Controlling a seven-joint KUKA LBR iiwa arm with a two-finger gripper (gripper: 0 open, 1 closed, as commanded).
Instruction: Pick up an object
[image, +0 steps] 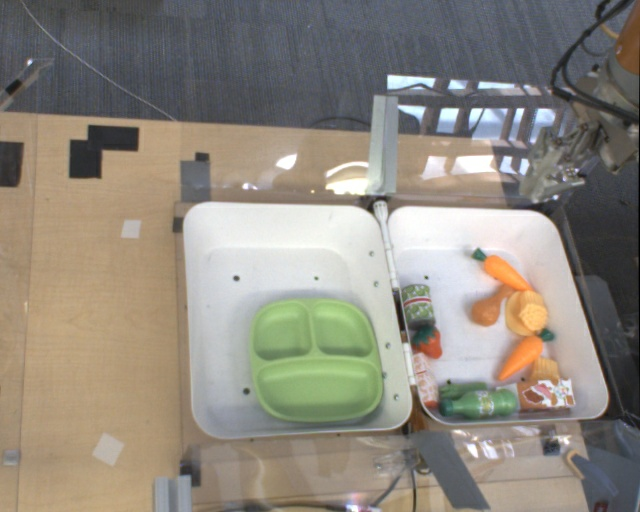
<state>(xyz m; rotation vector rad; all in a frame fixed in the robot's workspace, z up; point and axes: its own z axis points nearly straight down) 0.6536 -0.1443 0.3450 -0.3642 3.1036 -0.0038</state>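
A green three-compartment plate (316, 360) lies in the left bin (215, 300), toward its six o'clock side. Across the divider, the right bin (450, 240) carries the pickable goods: a small green-labelled can (416, 303) and a strawberry (428, 342) against its nine o'clock wall, and a green bottle (480, 402) on its side along the six o'clock edge, beside a red-and-white carton (546, 395) at five o'clock. Near the bin's centre sit an orange-brown drumstick-shaped toy (488, 307) and a yellow piece (527, 313), with one carrot (500, 268) above them at one o'clock and a second carrot (522, 355) below. The gripper (555, 170) hangs beyond the right bin's one o'clock corner, over the bench rather than the bin, apart from every object; whether its claw is apart or together cannot be told.
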